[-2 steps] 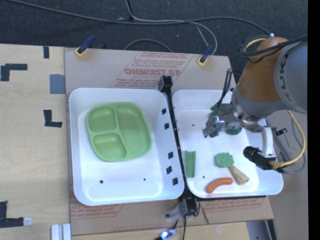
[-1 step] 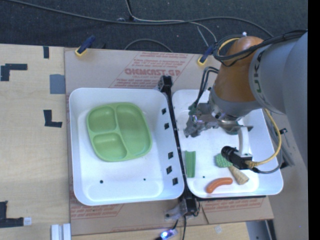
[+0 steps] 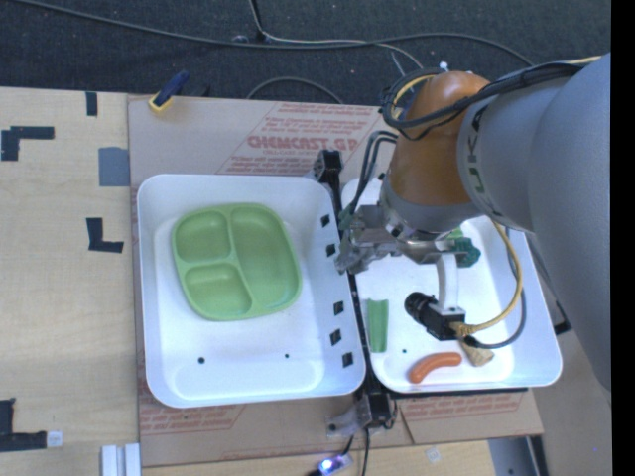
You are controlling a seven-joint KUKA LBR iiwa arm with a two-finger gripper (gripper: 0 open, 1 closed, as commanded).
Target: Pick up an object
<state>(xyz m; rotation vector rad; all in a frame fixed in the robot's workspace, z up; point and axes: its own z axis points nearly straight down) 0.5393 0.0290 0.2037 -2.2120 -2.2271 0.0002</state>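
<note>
While the grey arm's gripper (image 3: pixel 359 253) hangs over the left wall of the right shallow white bin (image 3: pixel 526 360), its state cannot be told. Target: orange sausage-shaped toy (image 3: pixel 435 366), near that bin's front edge. Likely light, smooth, prone to roll; grip across its middle.

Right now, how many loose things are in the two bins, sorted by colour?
Green: 2, divided plate in the left bin, flat strip in the right bin.
Teal: 1, small piece partly covered by the arm.
Orange: 1, sausage-shaped piece.
Total: 4.
</note>
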